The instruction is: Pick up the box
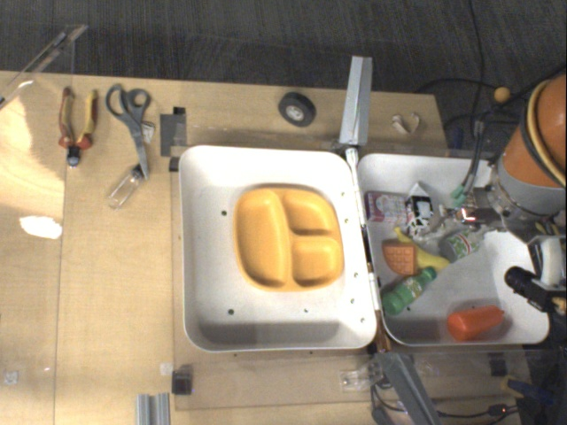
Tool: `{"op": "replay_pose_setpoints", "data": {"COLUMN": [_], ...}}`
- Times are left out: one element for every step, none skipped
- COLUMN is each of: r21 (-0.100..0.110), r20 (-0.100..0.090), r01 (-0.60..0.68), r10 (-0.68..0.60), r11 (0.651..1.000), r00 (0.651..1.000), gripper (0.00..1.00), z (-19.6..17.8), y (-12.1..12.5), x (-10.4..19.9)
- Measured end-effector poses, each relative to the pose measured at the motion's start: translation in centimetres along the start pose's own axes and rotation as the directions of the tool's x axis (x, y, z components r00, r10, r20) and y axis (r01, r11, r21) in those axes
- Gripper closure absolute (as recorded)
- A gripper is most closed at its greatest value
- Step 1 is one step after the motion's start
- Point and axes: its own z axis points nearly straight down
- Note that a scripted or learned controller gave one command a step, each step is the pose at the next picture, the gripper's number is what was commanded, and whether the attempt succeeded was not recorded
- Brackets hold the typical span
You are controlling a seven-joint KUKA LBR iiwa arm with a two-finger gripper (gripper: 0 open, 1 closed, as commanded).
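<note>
Even, bright overhead light. Strong glare washes the tabletop (35, 149) at far left. Soft shadow lies along the near wall of the left bin (266, 330). Focus is slightly soft throughout.

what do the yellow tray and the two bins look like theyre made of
Yellow tray: looks like moulded plastic with a satin finish, given its rounded compartments and soft highlights. Left bin and right bin: probably thin formed white plastic or painted metal; smooth, rounded corners, slight sheen. The look leaves it open.

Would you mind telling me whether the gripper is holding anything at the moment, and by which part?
It cannot be told: the gripper sits low among the clutter in the right bin, its tips hidden.
</note>
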Motion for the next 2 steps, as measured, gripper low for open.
{"op": "replay_pose_setpoints", "data": {"r21": [-0.014, -0.024], "r20": [0.008, 0.01], "r01": [0.23, 0.272], "r10": [-0.23, -0.271], "r11": [0.973, 0.962], "r00": [0.973, 0.962], "gripper": [0.0, 0.0], "z": [9.3, 11.4], "y": [5.3, 12.1], "x": [0.6, 2.7]}}
